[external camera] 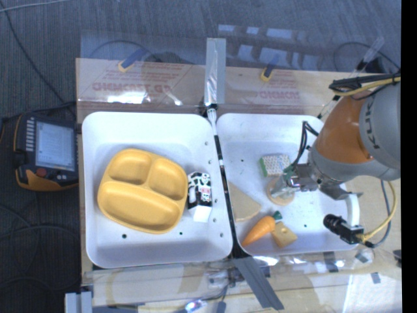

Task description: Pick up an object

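My gripper [288, 180] is low in the right bin [260, 130], reaching in from the right. Directly under it lies a pale round object [279, 192], partly hidden by the gripper. A small green block [273, 163] lies just to its upper left. An orange carrot [258, 230] and a yellow cheese wedge [284, 236] rest near the bin's front edge. In the left bin [104, 126] there is a yellow divided plate [141, 189] with a black-and-white cow-patterned carton [200, 194] against its right side.
A flat tan patch [244, 202] lies at the right bin's left wall. The grey and orange arm [355, 142] covers the bin's right side. A teach pendant [45, 152] sits left of the bench. Cables run at the right.
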